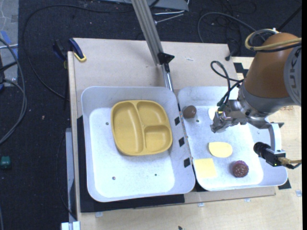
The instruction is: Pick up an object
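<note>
A KUKA arm's gripper [219, 123] hangs low over the right bin [201, 96], near its middle; from above, whether the jaws stand apart or together cannot be told. Candidate objects lie close: a pale yellow oval piece [220, 150] just below the gripper, a yellow square piece [205, 167], a dark red ball [239, 168] and a brown ball [189, 111]. A clean pick likely means centring squarely over one item, well apart from its neighbours, before descending. A divided yellow plate [141, 127] sits in the left bin [96, 176].

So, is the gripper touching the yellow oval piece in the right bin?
Apart. In the camera view, the gripper is above the yellow oval piece, with a strip of the right bin's white floor visible between them.
</note>
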### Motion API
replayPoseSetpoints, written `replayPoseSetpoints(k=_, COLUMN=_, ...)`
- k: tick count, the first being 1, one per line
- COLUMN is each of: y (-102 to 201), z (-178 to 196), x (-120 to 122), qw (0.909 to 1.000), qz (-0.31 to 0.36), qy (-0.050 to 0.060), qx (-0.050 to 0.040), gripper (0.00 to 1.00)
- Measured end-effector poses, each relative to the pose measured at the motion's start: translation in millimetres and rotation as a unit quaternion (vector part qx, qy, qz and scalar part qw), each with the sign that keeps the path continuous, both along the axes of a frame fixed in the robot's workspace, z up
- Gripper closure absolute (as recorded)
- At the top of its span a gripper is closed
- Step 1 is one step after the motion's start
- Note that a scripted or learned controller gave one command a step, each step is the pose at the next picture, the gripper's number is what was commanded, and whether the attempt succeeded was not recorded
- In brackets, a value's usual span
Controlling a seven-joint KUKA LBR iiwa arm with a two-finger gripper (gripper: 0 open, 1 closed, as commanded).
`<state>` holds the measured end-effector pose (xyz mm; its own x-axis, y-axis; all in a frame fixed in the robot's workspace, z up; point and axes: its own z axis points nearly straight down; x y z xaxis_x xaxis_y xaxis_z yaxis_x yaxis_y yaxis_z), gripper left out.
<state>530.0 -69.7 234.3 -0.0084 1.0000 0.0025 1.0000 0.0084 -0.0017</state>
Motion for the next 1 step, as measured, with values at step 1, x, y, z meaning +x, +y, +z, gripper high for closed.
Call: replayPoseSetpoints(k=1, y=55.4, z=-7.5, x=1.7, qw=1.0000, qz=0.000, qy=0.000, qx=-0.0002, gripper=1.00)
